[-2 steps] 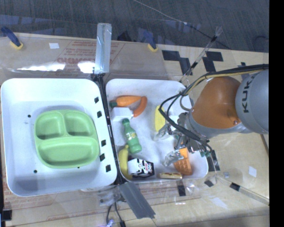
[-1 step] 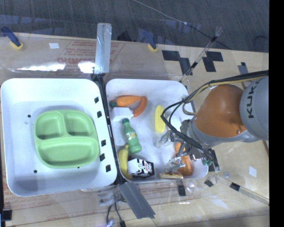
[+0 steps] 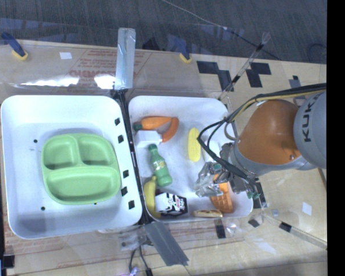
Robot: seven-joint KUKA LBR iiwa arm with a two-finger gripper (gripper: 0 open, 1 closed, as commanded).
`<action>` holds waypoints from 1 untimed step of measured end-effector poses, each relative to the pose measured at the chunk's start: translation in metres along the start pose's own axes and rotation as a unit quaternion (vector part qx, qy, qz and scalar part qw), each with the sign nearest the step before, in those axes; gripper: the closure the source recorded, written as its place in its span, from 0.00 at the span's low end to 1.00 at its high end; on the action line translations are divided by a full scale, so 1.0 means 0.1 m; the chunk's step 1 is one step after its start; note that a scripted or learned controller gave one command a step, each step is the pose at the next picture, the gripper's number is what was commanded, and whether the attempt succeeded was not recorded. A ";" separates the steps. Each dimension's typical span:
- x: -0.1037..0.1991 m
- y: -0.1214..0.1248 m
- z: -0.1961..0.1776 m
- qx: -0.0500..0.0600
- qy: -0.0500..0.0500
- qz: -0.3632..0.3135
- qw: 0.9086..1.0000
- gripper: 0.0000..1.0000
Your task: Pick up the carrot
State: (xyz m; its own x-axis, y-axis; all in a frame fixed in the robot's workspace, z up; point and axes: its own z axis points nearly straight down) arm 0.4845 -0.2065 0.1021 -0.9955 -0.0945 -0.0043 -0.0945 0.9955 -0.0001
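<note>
Nothing is lifted yet: the carrot (image 3: 156, 122) lies untouched, well apart from the gripper (image 3: 214, 180), whose state I cannot tell.

Arm in from the right of the frame, gripper (image 3: 211, 180) low in the right bin (image 3: 178, 103), over an orange block (image 3: 223, 199) at lower right. Carrot (image 3: 156, 122) lies well apart at the bin's upper left, a green bottle (image 3: 159, 165) below it. Left bin (image 3: 23, 111) holds a green divided plate (image 3: 79, 167).
</note>
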 end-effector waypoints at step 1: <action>-0.25 0.51 -0.48 0.000 0.000 0.134 0.991 1.00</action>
